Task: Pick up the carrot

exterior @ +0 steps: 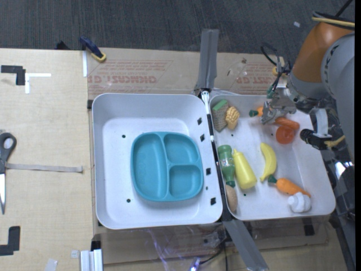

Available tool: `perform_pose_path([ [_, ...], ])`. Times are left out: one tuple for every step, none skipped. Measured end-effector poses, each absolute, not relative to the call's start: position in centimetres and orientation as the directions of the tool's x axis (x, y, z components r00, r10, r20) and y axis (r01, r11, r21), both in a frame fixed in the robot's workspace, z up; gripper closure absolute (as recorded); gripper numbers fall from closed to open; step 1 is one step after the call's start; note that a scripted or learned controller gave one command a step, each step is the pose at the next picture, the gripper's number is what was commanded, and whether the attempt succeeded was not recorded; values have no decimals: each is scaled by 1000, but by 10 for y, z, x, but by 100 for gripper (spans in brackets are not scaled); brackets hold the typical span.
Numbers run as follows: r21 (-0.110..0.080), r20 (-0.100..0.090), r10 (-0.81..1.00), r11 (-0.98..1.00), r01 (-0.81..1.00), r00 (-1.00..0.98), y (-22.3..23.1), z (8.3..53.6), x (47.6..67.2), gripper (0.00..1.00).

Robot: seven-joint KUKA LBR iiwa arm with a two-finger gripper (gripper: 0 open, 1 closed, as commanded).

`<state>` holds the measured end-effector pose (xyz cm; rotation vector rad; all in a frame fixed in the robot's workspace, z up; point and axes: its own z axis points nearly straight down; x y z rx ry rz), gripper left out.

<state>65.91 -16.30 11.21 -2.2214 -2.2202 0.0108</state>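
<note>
Pale wood bench below us, two white bins side by side: the left bin [101, 168] carries one blue divided plate [167, 166], the right bin [316, 168] carries the clutter. We spot the carrot [287, 186] lying near that bin's front right corner, green tip pointing left, its right end just beside a white lump [299, 202]. A banana [268, 161] curves just to its left, the lower tip close to the carrot's green end. Further left we count one yellow bottle [244, 170], one green bottle [226, 161], and up at the back one ear of corn [232, 116] beside a green piece [219, 106]. The gripper [269, 116] is up at the far side of the bin, well apart from the carrot, right over an orange-red item [286, 130]; whether it is parted or closed we cannot tell. Out on the bench at far left, one pair of scissors [4, 151].
</note>
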Motion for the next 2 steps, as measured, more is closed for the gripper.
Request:
perform_pose_path([
  [-5,-4,1000,0,1000,0,-163,112,659,0],
  [-5,-6,1000,2,1000,-3,-163,122,659,100],
])
